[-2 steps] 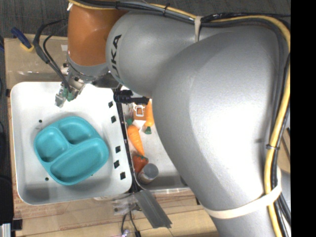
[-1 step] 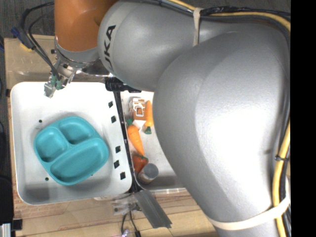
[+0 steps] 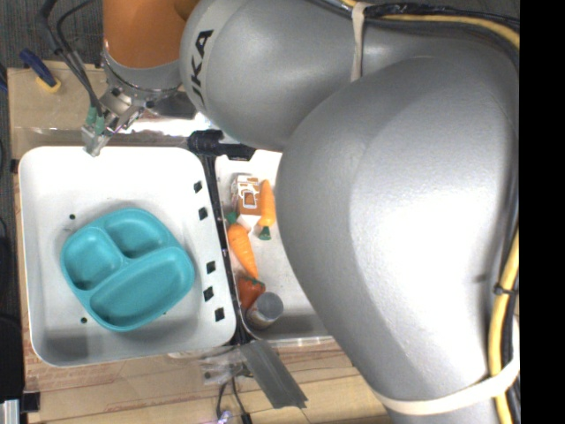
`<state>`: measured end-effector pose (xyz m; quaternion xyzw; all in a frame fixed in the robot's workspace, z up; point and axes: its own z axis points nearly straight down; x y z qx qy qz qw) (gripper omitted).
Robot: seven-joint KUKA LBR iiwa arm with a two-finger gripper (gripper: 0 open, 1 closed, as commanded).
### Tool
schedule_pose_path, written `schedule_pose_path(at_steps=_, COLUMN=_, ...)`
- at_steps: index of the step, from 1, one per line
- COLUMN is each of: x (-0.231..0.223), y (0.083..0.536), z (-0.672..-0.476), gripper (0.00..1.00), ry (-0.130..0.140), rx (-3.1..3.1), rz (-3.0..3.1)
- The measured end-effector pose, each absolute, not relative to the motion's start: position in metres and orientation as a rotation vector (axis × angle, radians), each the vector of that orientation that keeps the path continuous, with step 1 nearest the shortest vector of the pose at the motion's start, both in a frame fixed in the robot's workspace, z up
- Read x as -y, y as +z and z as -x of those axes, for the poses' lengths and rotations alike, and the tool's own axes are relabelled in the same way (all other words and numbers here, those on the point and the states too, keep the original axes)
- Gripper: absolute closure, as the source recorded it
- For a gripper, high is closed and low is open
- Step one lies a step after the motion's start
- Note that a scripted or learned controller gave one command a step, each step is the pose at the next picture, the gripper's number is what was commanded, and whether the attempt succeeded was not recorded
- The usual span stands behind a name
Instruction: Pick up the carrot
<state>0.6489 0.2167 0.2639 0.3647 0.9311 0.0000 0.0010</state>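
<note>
An orange carrot (image 3: 243,251) lies in the visible strip of the right bin (image 3: 291,323), close to the divider between the bins. A second orange carrot-like piece (image 3: 267,203) with a green end lies just behind it. My gripper (image 3: 94,136) hangs at the far back-left corner of the left bin (image 3: 44,201), well away from both carrots and with nothing seen in it. The big grey arm covers most of the right bin.
A teal divided plate (image 3: 128,266) sits in the left bin. In the right bin, a small white-and-orange box (image 3: 246,193) lies behind the carrots; a red item (image 3: 250,287) and a grey cup (image 3: 266,308) lie in front of them.
</note>
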Motion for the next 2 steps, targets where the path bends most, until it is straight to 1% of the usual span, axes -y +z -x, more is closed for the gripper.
schedule_pose_path(at_steps=1, x=-0.216, y=0.270, z=-0.648, gripper=1.00, ry=0.001, rx=-3.001, rz=-0.920)
schedule_pose_path(at_steps=2, x=-0.217, y=0.281, z=-0.608, gripper=1.00, ry=-0.005, rx=-2.886, rz=-1.245)
